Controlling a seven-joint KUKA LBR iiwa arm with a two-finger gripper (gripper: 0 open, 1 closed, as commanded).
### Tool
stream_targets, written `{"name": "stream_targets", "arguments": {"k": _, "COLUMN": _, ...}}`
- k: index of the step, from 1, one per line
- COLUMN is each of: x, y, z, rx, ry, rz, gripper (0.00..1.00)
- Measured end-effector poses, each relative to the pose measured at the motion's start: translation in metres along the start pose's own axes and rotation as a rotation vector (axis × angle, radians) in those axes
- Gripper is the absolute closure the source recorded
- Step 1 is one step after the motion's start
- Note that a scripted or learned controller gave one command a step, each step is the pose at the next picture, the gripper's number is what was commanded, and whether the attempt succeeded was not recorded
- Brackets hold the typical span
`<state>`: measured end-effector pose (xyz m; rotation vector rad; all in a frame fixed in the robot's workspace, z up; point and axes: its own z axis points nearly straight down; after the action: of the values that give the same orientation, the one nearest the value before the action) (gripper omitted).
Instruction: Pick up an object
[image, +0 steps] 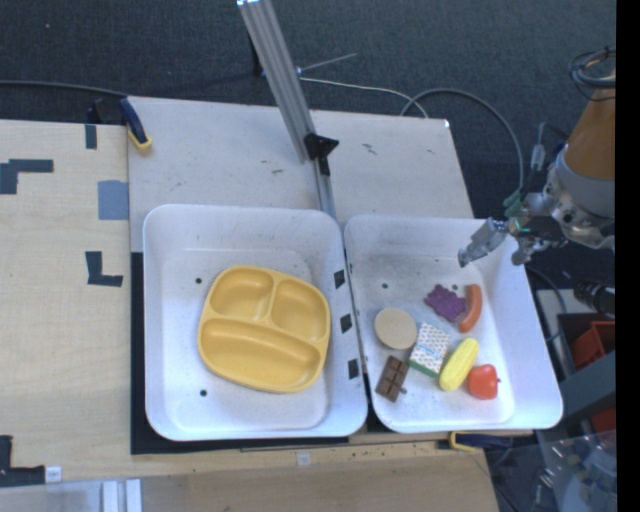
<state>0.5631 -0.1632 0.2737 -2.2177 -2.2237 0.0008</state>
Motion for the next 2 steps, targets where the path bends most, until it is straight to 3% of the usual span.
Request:
{"name": "stream_targets", "arguments": {"k": 1, "x": 0.0, "y": 0.0, "z": 0.0, "rx": 0.0, "ry": 0.0, "rz": 0.0, "gripper": 0.0}}
{"name": "stream_targets", "arguments": {"k": 2, "x": -0.001, "y": 0.006, "z": 0.046, "rx": 0.004, "ry": -0.001, "rz": 0.001, "gripper": 0.0}}
